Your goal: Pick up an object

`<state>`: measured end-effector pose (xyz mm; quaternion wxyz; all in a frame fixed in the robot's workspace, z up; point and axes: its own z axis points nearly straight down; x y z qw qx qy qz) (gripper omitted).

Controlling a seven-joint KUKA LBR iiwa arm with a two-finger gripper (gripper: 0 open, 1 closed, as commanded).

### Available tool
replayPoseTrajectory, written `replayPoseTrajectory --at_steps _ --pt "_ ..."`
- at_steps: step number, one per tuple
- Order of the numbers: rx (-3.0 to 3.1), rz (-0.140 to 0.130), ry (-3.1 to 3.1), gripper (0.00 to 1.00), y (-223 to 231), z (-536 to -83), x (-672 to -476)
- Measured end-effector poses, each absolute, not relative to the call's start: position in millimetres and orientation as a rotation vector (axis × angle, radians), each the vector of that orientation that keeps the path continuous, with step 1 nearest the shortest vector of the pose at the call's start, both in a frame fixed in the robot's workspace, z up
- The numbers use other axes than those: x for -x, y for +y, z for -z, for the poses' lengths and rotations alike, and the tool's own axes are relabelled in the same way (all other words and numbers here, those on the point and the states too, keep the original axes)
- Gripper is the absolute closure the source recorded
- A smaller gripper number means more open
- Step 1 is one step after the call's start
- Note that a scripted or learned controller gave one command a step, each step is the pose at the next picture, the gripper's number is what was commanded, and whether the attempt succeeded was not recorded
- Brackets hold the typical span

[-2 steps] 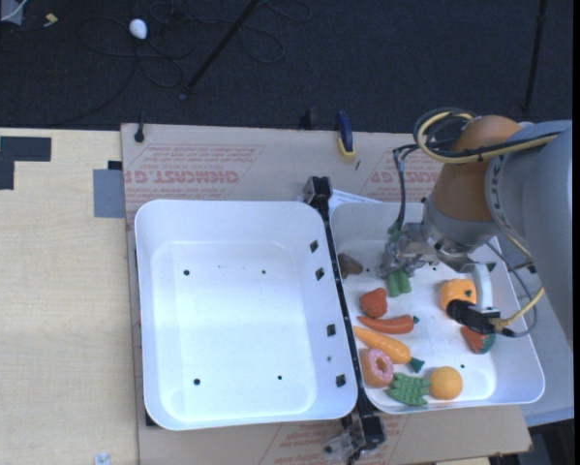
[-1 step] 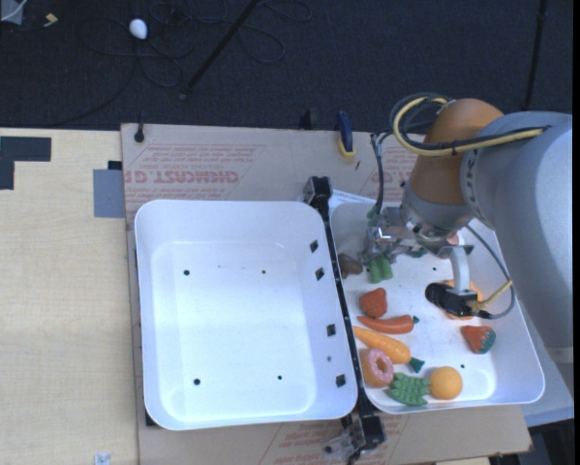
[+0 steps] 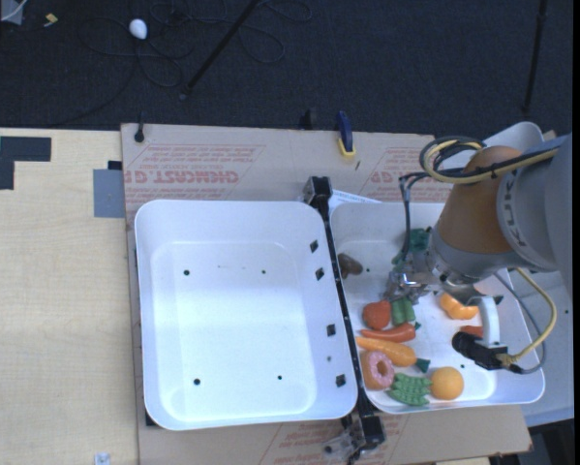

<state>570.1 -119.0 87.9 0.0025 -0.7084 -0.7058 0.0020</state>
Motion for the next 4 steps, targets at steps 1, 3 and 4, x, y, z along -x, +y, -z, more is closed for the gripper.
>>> replayPoseTrajectory --at_steps 1,3,4 --pt "2.218 0.0 -2.225 1.0 -132.1 -87.7 -607.3" --pt "2.218 -0.005 -2.221 1.0 -85.7 -86.6 -642.9" --pt "2.219 0.007 -2.227 1.0 -39.7 -193.9 -645.1"
